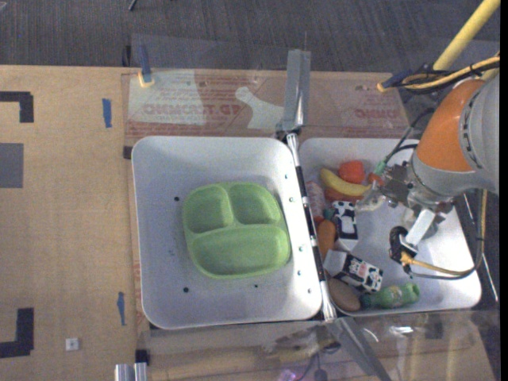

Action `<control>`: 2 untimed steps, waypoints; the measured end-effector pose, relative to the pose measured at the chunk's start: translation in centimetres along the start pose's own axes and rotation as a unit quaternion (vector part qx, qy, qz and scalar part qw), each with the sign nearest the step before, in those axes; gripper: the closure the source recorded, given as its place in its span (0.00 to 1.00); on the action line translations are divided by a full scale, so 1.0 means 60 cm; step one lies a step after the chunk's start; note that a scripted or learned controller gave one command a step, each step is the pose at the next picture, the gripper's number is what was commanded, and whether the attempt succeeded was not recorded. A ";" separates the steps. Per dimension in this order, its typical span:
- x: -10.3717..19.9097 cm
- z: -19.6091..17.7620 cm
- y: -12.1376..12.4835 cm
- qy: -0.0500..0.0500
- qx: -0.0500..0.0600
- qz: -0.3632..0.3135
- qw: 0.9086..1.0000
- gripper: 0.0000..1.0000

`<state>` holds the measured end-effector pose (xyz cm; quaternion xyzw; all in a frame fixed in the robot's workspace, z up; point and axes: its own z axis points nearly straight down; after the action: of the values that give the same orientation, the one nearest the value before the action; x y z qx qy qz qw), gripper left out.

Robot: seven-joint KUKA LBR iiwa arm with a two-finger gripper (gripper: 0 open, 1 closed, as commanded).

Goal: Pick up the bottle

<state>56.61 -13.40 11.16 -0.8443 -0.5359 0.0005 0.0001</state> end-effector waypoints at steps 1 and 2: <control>0.025 -0.118 0.014 0.000 0.000 0.053 0.999 0.00; -0.055 0.005 -0.136 0.000 0.001 -0.008 1.000 0.00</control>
<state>47.84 -12.90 10.86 -0.8400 -0.5425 0.0008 0.0012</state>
